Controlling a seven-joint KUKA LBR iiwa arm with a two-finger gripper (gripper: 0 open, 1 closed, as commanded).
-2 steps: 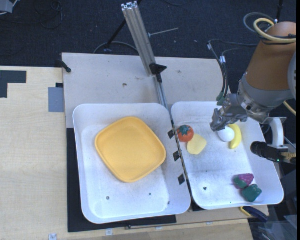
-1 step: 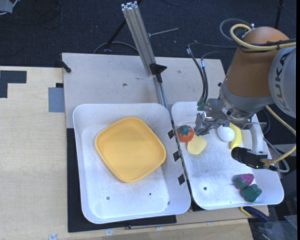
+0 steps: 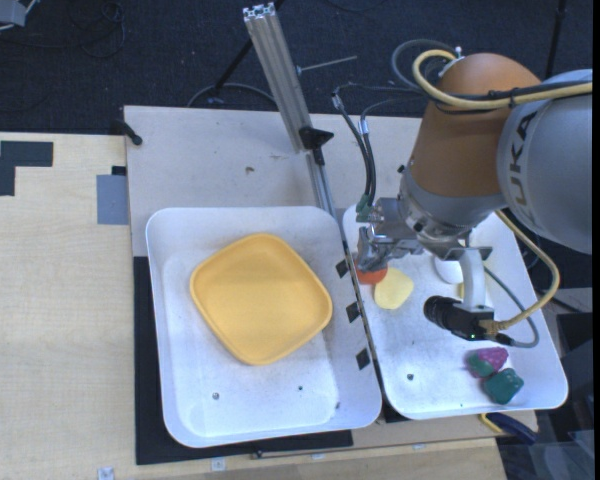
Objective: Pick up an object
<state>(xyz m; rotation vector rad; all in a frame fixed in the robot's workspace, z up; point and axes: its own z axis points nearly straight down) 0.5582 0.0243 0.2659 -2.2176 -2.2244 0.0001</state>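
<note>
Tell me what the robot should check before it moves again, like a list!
1. Is the gripper over the right bin? Ok, it sits near that bin's left edge.
2. Is something close to grab? Ok, an orange-red piece and a pale yellow piece lie right by it.
3. Is anything held already? Cannot tell, the wrist hides the fingers.
4. Are the pink toy and green toy out of the way? Ok, they rest in the bin's near right corner.
5. Is the yellow plate safe? Ok, it lies in the left bin.
</note>
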